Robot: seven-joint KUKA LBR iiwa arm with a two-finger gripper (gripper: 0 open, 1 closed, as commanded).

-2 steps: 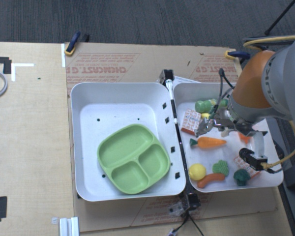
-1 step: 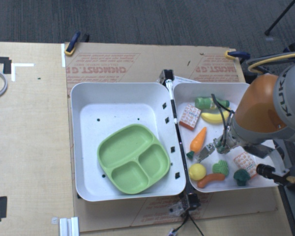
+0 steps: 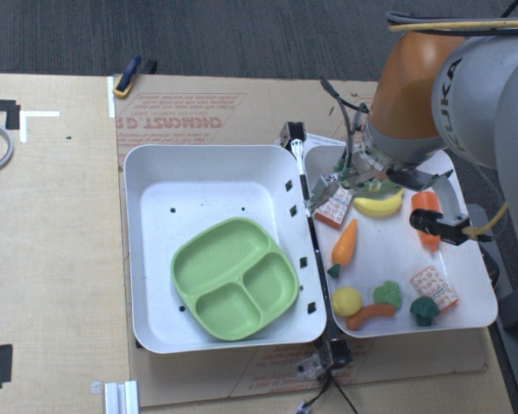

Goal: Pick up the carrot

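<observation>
The carrot [image 3: 344, 241] is orange with a small green stem end. It lies tilted in the left part of the right bin [image 3: 475, 304], its stem toward the front. My gripper [image 3: 356, 176] hangs under the grey wrist at the back of that bin, above and slightly behind the carrot, close to a red-and-white box [image 3: 333, 207] and a banana [image 3: 378, 203]. The wrist and cables hide much of the gripper.
The right bin also holds an orange-red piece [image 3: 426, 207], a lemon [image 3: 347, 300], two broccoli pieces [image 3: 386, 294], a red-orange sausage-shaped piece [image 3: 371, 315] and a checkered box [image 3: 434, 286]. A green divided plate [image 3: 235, 278] lies in the left bin [image 3: 155, 188].
</observation>
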